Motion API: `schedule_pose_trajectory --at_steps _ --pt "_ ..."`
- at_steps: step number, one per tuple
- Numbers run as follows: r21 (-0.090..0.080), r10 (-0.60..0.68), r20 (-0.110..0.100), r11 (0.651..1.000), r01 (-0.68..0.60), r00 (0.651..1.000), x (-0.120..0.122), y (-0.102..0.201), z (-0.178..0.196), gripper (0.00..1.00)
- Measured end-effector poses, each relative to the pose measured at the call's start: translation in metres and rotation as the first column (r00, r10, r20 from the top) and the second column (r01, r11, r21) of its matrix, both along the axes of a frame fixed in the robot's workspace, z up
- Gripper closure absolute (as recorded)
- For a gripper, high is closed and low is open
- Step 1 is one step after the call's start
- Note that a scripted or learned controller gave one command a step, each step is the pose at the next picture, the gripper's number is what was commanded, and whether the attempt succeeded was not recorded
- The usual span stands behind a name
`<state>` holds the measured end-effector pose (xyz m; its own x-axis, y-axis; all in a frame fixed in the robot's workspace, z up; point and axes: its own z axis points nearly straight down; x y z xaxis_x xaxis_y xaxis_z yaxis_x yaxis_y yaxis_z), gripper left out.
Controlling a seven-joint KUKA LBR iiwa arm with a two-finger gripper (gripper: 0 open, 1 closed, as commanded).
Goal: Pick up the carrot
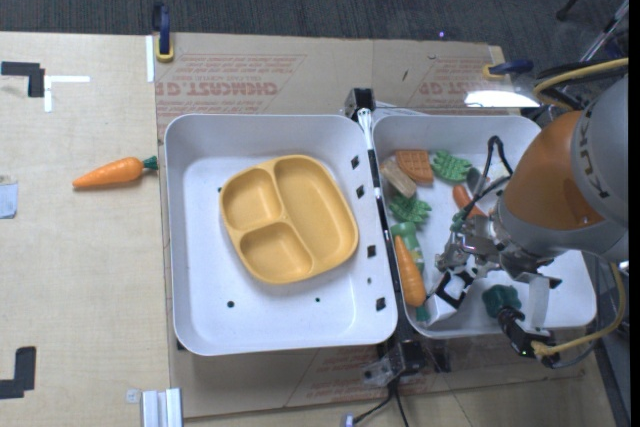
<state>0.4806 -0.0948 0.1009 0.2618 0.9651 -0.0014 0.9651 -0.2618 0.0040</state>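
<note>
A: Nearest us, what do we have?

B: The front wall of the left bin and of the right bin. In the right bin's front part we see the gripper, hanging low off the grey and orange arm that reaches in from the right.

A: Can we say how far open it is?

B: No, we cannot tell; its tip is a tangle of black and white against the bin floor. We see nothing gripped in it. A dark green toy lies just beside it, to its right.

A: And the carrot?

B: It lies in the right bin, lengthwise along the left wall, just left of the gripper. We see a thin gap between them, though at this slant we would not swear to it.

A: Further back?

B: A green leafy toy sits at the carrot's far end. Beyond it are a pale bread slice, a brown toast piece and another green toy. In the left bin a yellow divided plate lies flat in the middle.

A: Anything outside the bins?

B: A second carrot lies on the bench, well left of the left bin, its green end pointing toward that bin. At the far edge a blue clamp holds the cardboard sheet.
</note>
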Motion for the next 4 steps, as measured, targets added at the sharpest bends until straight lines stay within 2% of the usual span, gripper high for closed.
schedule_pose_trajectory --at_steps 1,2,3,4 --pt "0.001 0.0 0.0 1.0 0.0 1.0 0.0 0.0 0.0 0.0" --pt "0.004 -0.048 -0.007 0.999 0.048 0.999 -0.004 0.002 -0.01 0.0" --pt "0.002 -0.051 -0.003 0.999 0.051 0.999 -0.001 0.001 -0.001 1.0" --pt "0.002 -0.052 -0.003 0.999 0.052 0.999 -0.001 0.0 -0.001 0.0"
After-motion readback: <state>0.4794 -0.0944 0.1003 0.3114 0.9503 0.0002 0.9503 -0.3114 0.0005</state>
